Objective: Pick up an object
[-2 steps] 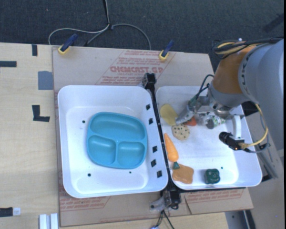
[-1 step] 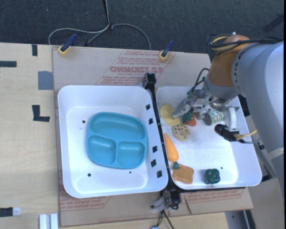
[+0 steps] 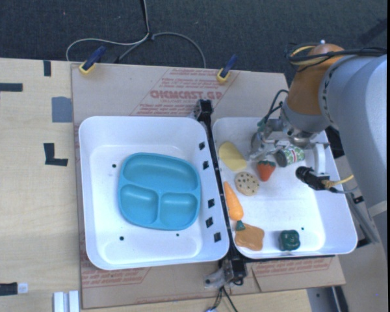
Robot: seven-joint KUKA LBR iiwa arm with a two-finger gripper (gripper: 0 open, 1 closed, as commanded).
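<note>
Divided plate (image 3: 159,190) lies in left bin (image 3: 94,174) — toy foods (image 3: 247,183) in right bin (image 3: 331,229).

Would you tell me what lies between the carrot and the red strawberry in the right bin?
In the camera view, a round speckled cookie lies between the carrot and the strawberry.

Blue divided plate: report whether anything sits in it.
Empty. The blue divided plate in the left bin shows three bare compartments; the toys lie in the right bin.

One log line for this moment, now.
arm: over right bin | gripper: above strawberry | grasp: unconfirmed | left bin: blue tray
</note>
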